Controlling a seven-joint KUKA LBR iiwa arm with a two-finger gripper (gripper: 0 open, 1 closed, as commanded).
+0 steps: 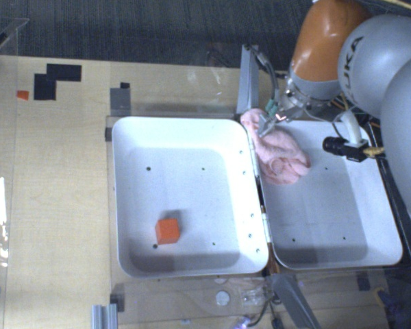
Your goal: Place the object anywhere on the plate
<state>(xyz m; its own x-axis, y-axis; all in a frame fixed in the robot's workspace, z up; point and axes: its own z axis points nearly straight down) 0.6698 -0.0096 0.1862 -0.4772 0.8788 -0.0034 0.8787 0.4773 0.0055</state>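
Observation:
A crumpled pink cloth [282, 155] lies in the far left corner of the right bin [342, 225], partly draped over the wall between the two bins. My gripper [268, 122] hangs from the orange-banded wrist and is down at the cloth's upper edge, touching or just above it. A small orange cube [168, 231] sits on the floor of the left bin [185, 184], near its front left, far from the gripper.
The arm's grey body and orange band [325, 36] cover the far right of the right bin. A black cable fitting [344, 147] sticks out over that bin. Black blocks [55, 79] and a small orange marker [22, 95] lie on the wooden bench at the far left.

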